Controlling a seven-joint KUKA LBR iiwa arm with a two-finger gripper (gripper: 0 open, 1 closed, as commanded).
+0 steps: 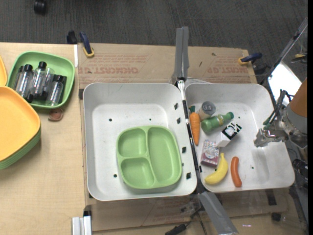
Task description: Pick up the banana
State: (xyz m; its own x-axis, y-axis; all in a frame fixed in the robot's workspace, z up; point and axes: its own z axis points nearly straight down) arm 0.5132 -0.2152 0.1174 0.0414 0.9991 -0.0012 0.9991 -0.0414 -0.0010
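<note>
In the right bin we see the banana (218,170), lying diagonally, left of the tool (260,139) (whether spread or closed, we cannot tell).

A yellow banana (218,170) is lying beside an orange-red sausage (236,171), well away from the gripper's metallic grey fingers (260,139). An orange carrot (195,126), a green bottle (217,122) and a pink-patterned packet (210,153) are lying in the white bin (266,177).

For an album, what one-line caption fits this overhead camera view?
Banana waits in the right bin as the gripper hovers nearby; green tray sits left.
</note>
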